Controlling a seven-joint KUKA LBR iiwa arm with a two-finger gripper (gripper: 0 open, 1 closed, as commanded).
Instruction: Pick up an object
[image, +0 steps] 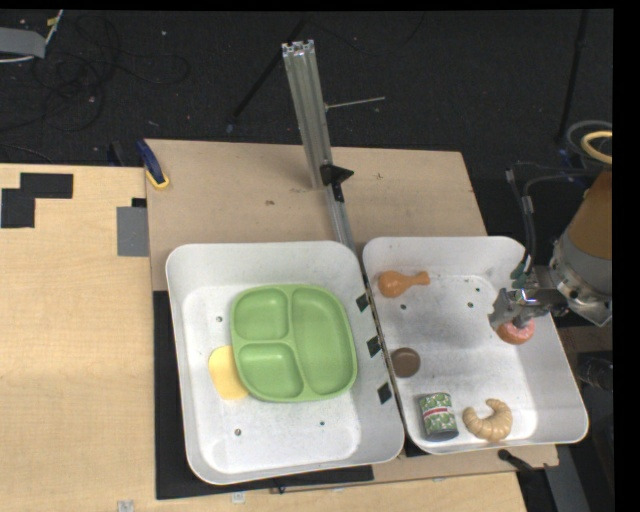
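My gripper (516, 318) reaches in from the right over the right bin (470, 262), near its right wall. A small round pink-red object (518, 333) sits between its fingertips, and the gripper is shut on it. The gripper's body hides the object's top. Other objects in the same bin are an orange drumstick-shaped toy (401, 283) at the back left, a brown round piece (404, 362) at the left, a green-and-white can (438, 415) and a tan croissant-shaped toy (489, 419) at the front.
The left bin (190, 270) holds a green divided plate (294, 343) with a yellow object (224, 372) tucked at its left edge. A metal post (312, 130) rises behind the bins. Black clips (372, 345) sit on the seam between the bins.
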